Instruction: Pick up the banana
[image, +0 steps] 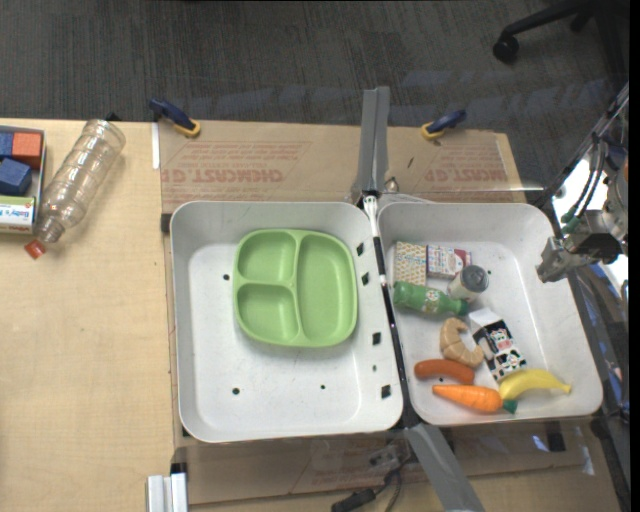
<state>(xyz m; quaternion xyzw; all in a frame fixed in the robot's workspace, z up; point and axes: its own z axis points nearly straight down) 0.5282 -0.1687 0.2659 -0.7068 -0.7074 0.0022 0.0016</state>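
Banana (535, 383) lies in right bin (560, 225), front corner, beside carrot (468, 397). Claw (553, 263) over bin's right rim; finger state unclear.

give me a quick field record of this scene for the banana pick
target: banana, lying at the near right corner of the right bin
neighbours: carrot just left of it, black and white carton above it
left bin: holds a green divided plate
gripper: at the right bin's right rim, apart from the banana
off the bins: clear plastic bottle lying on the bench
task state: banana not yet picked
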